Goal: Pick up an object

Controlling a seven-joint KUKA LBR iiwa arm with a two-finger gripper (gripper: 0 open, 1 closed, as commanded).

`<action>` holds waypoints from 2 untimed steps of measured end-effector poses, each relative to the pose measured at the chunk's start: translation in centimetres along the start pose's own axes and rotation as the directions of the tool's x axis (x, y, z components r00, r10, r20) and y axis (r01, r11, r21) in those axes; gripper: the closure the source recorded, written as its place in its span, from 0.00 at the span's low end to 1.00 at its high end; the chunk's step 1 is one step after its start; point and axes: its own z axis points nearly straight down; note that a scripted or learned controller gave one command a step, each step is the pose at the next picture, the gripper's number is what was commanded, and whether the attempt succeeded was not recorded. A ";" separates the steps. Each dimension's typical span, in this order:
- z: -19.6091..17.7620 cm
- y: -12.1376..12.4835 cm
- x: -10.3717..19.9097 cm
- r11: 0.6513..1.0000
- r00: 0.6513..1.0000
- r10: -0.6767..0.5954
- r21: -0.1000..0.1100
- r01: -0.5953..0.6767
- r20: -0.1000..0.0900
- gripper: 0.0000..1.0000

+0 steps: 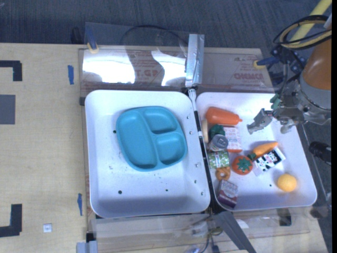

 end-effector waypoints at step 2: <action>-1.0 0.1 0.0 1.000 1.000 0.001 -0.002 -0.001 0.001 0.00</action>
